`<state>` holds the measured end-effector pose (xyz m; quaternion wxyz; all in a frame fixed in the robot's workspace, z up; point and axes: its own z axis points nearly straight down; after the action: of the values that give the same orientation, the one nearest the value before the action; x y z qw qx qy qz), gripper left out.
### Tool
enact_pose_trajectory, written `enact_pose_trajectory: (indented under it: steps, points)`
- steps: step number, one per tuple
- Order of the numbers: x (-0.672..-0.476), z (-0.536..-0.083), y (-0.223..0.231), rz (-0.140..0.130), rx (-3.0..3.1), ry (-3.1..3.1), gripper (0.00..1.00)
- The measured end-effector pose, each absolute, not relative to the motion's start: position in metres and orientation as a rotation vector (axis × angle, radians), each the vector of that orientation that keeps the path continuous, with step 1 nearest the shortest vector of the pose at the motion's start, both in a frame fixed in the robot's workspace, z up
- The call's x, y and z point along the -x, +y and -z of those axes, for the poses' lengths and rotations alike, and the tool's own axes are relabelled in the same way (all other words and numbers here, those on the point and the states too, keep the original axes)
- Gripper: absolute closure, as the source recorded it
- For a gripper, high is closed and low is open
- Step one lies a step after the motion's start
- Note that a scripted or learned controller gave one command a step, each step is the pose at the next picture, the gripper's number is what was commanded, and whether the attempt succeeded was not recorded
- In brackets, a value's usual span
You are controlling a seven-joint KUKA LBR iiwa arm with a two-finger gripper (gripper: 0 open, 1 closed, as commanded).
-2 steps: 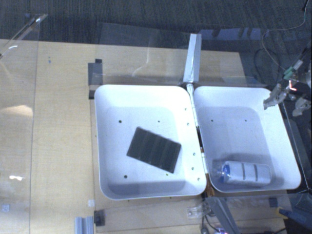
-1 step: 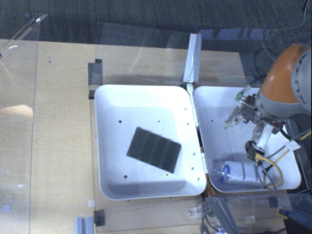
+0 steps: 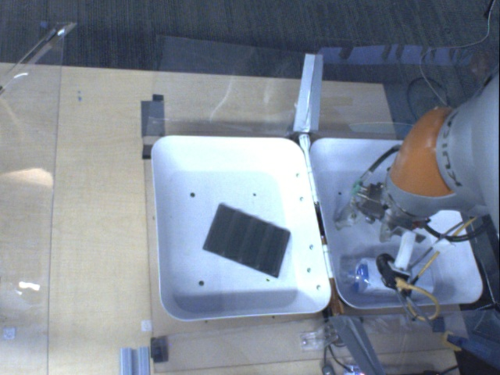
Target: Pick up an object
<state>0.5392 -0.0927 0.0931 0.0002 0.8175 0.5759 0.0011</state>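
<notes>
Low in the right bin [image 3: 469,291], the gripper [image 3: 361,209] hangs under the arm's orange band [image 3: 418,158], pointing toward that bin's left wall. It is a tangle of metal parts and cables seen from above, and I cannot tell how far it is open or whether anything sits in it. Black and yellow cables [image 3: 414,283] loop from the wrist down toward the bin's front edge.

A clear plastic bottle [image 3: 367,278] with a blue patch lies on its side near the front of the right bin, close to the front-left corner. It is just below the gripper in the view, and apart from it as far as I can see. A white upright piece [image 3: 405,250] of the arm's fittings stands just to the bottle's right.

A dark ribbed slab [image 3: 247,240] lies flat in the left bin [image 3: 168,209], tilted so its long side runs from upper left to lower right. It rests a little right of the bin's middle, clear of all four walls and well apart from the gripper.

Both bins sit side by side on the wooden bench [image 3: 94,209], their inner rims touching. A grey metal bar [image 3: 308,92] runs back from where the rims meet. Clear panels [image 3: 31,170] cover the bench's left part.
</notes>
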Motion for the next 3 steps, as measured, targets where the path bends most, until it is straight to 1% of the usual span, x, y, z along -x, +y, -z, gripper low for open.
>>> enact_pose_trajectory:
  steps: [1,2,3]
  points:
    - [-0.523,-0.234,-0.121,-0.007,-2.588,1.774,0.0]
    - [-0.517,-0.156,-0.091,-0.002,-2.63,1.717,0.0]
    - [-0.574,-0.224,-0.151,-0.007,-2.571,1.798,0.0]
